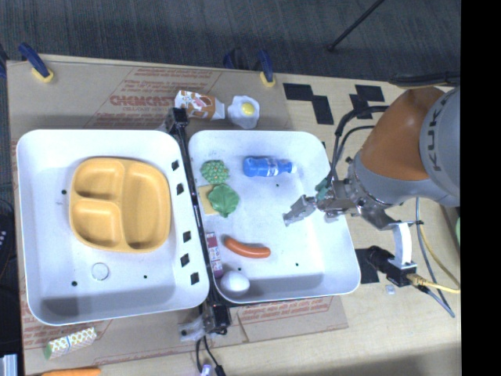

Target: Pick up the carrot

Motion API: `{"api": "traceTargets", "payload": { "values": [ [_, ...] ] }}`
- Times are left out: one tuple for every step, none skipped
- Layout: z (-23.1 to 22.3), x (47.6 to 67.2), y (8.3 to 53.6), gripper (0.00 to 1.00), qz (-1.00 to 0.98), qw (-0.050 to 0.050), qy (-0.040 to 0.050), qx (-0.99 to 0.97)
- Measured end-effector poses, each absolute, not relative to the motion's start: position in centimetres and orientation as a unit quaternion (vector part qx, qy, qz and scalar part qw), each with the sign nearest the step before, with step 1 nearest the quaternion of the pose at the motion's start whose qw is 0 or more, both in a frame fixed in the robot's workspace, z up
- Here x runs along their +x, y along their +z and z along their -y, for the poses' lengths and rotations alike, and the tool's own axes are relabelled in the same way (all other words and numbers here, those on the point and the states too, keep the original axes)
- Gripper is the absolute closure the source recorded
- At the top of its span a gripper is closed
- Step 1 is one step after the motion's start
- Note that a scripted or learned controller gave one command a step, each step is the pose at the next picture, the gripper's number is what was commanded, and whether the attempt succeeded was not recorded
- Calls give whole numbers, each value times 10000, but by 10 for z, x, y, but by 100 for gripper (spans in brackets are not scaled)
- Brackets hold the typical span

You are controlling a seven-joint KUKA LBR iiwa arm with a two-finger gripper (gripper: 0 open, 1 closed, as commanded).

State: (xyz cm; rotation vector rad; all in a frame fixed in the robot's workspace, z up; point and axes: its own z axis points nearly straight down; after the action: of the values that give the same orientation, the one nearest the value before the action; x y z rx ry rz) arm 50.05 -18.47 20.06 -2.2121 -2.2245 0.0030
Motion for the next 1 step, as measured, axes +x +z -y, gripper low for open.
{"api": "traceTargets", "payload": {
  "values": [
    [97,478,99,0,6685,18,6,-7437]
  ]
}}
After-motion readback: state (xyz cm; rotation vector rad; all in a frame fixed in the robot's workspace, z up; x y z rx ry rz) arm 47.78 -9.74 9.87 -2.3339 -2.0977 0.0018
